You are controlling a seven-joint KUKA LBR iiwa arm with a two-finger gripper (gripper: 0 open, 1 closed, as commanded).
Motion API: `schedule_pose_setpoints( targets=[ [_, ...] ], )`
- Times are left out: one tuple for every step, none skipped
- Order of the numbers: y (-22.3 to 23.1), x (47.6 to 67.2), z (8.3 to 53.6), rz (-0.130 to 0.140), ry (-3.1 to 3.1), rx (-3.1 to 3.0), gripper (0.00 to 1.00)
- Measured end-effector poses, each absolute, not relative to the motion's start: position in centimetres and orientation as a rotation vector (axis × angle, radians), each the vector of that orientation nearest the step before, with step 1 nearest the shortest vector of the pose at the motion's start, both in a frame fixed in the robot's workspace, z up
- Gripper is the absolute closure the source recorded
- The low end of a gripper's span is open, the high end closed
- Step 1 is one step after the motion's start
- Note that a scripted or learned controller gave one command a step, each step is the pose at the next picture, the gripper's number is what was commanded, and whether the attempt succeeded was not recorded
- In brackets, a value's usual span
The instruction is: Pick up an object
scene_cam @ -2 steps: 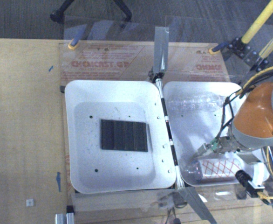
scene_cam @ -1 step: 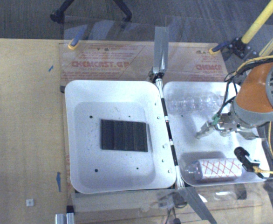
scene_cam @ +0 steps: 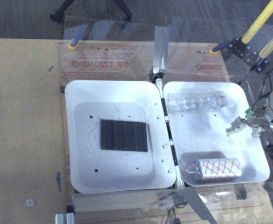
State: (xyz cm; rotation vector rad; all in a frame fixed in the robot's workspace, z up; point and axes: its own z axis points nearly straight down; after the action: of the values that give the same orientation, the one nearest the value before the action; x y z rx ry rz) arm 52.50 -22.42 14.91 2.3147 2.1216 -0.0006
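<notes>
nothing is picked yet: the gripper hangs with nothing between its fingers, their spread indiscernible, clear plastic bottle just beyond it.

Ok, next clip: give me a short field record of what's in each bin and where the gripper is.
left bin: dark ribbed rectangular pad, lying flat near the middle
right bin: clear plastic bottle lying along the far side; container with red crisscross label lying at the near side
gripper: over the right bin's right edge, between the two items, touching neither
held: nothing seen between fingers
</notes>
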Motion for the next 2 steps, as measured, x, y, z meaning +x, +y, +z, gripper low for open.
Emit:
schedule_pose_setpoints(
  targets=[
    [-16.9, 47.9, 12.3, -0.001, 2.118, 2.322, 0.00],
    [-10.2, 48.5, 8.8, 0.005, 2.359, 2.065, 0.00]
  ],
)
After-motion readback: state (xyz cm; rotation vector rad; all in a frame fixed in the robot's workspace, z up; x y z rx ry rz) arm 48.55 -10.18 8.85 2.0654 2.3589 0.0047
